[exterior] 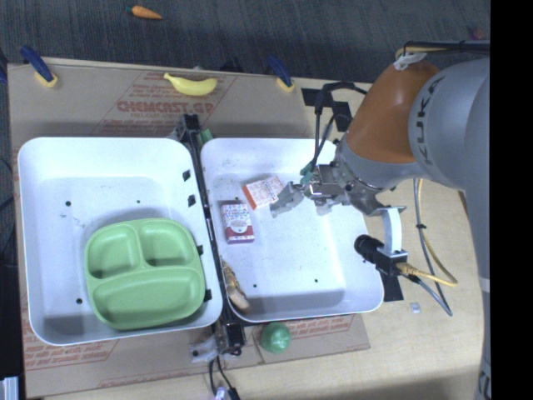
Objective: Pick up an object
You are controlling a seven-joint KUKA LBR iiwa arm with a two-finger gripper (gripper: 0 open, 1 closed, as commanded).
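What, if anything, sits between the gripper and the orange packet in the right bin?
Nothing visible. The gripper hangs just right of the orange packet, with only bare bin floor between them. The red packet lies below-left, off that line.

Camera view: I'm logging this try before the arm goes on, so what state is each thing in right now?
Claw: over the right bin, nothing seen between its fingers.
Orange packet: flat in the right bin, beside the claw.
Red packet: flat, lying free.
Green tray: upright in the left bin, compartments bare.
Banana: outside the bins.
Green ball: outside the bins.
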